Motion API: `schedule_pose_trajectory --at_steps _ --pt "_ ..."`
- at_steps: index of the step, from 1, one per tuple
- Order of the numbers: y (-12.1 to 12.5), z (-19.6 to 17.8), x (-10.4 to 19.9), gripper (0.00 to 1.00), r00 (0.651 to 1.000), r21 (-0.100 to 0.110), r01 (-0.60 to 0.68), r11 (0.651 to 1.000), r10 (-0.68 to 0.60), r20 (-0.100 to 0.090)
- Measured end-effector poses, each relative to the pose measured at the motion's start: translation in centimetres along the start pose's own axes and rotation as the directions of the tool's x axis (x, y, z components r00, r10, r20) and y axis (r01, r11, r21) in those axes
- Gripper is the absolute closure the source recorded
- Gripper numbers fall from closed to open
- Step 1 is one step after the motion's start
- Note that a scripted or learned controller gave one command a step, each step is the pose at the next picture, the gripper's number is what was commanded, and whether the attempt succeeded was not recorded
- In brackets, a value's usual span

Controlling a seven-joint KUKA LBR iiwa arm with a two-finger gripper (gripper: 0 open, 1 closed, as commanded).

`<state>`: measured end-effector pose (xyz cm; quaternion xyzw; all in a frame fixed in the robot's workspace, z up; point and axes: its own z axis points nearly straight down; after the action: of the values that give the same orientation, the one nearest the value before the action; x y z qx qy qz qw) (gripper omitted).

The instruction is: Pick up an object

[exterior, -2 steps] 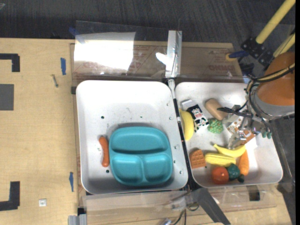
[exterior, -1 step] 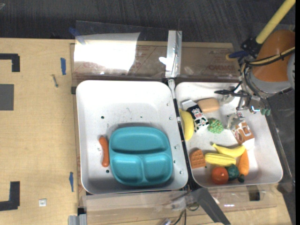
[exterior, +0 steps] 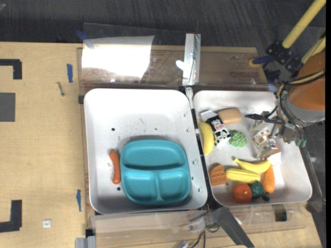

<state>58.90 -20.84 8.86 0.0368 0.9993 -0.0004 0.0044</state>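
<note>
Orange and grey, my arm comes in from the right over the right-hand shallow white bin [exterior: 305, 190], and the tool [exterior: 266, 141] hangs low above its middle, a tangle of metal and cable from this angle. I cannot tell how the tool is set, and I see nothing held in it.

All the likely picks lie in that bin. Just near of the tool lies a yellow plastic banana [exterior: 252, 165], with a yellow corn-like piece [exterior: 242, 176] touching it on the near side and an orange plastic carrot [exterior: 268, 180] to its right. A red toy tomato [exterior: 241, 191] sits at the near wall, a waffle-patterned orange block [exterior: 217, 174] to its left. Farther left are a small green knobbly ball [exterior: 237, 139], a black-and-white cow-print carton [exterior: 219, 129], a tan bread-like block [exterior: 230, 115] and a second yellow banana [exterior: 206, 137] against the left wall.

The left white bin [exterior: 103, 107] holds a teal divided plastic tray [exterior: 154, 170] and an orange sausage-shaped toy [exterior: 115, 166] beside it; both are well apart from the tool.

To do this well, I would aim for the green ball or the tan block, since each stands somewhat clear of its neighbours. The banana cluster is closer but crowded, and I judge a descent there risks pinching two pieces or skidding off a curved back. I would centre over one item, come straight down, and check before lifting.
</note>
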Motion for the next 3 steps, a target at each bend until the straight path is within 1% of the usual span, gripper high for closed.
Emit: schedule_pose_trajectory --at_steps 1,2,3 --pt "-0.2 -0.1 2.8 0.0 0.986 0.0 -0.169 0.986 0.169 0.002" --pt "0.1 -0.1 6.8 0.0 0.95 0.0 -0.314 0.95 0.314 0.004" --pt "4.1 -0.2 9.2 0.0 0.987 0.002 -0.162 0.987 0.162 0.008"
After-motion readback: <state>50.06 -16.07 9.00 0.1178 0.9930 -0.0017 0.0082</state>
